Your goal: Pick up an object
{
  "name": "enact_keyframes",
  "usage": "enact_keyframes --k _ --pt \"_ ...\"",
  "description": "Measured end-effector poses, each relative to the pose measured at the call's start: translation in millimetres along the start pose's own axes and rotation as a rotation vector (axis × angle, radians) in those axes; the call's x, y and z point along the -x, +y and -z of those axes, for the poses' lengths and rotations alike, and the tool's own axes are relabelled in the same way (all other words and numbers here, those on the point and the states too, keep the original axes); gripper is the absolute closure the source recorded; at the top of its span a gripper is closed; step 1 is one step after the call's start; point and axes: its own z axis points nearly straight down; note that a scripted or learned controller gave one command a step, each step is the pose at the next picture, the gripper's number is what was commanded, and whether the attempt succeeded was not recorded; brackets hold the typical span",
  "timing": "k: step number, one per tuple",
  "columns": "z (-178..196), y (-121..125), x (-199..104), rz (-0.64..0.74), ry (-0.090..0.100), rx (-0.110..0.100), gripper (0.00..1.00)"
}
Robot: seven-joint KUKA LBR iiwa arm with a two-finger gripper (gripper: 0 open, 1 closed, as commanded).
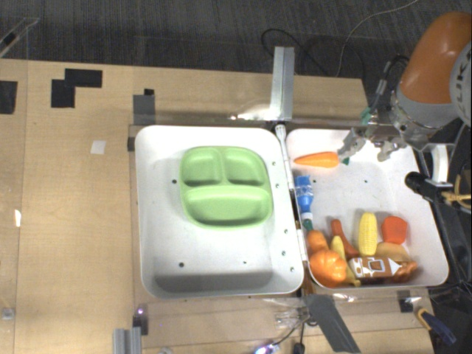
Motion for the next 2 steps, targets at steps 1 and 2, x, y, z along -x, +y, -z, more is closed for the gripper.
enact_keyframes --k 1,2 --pt "-105 44 -27 0.024 -0.001 0.004 0.0" --pt "-95 40 -20 0.021 -0.009 -0.015 1.0"
